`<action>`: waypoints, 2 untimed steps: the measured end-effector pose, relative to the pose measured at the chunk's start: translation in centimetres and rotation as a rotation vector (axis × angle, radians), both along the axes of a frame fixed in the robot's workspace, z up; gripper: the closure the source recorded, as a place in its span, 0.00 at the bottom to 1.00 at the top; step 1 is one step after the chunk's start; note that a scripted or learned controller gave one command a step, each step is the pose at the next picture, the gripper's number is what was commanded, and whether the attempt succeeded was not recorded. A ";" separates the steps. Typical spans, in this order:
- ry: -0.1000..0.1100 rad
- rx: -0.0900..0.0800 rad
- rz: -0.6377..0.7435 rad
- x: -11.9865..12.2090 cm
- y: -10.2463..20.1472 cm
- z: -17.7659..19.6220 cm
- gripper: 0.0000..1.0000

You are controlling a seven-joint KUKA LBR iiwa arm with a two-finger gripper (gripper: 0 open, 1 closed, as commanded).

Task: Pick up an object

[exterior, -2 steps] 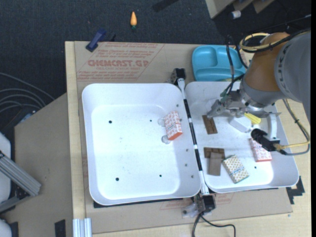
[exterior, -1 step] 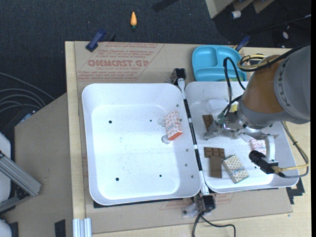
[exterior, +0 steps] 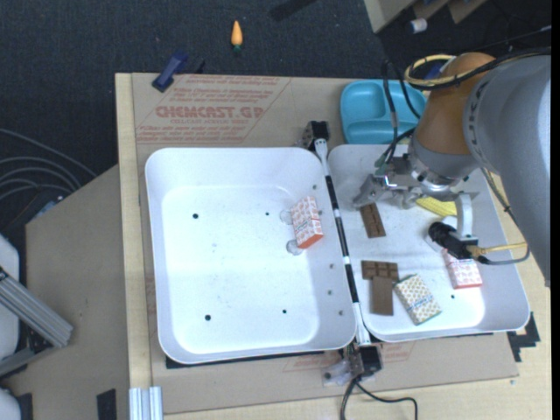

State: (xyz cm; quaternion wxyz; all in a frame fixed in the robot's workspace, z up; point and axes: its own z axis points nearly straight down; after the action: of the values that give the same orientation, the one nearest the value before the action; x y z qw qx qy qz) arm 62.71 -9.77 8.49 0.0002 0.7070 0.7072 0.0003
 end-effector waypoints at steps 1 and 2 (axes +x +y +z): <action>-0.002 -0.001 0.001 0.0 0.0 1.0 1.00; 0.001 0.001 0.001 -5.0 7.4 10.0 1.00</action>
State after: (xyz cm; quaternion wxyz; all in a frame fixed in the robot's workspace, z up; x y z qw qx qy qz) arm 57.69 -2.39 18.51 -0.0007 0.7066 0.7076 0.0002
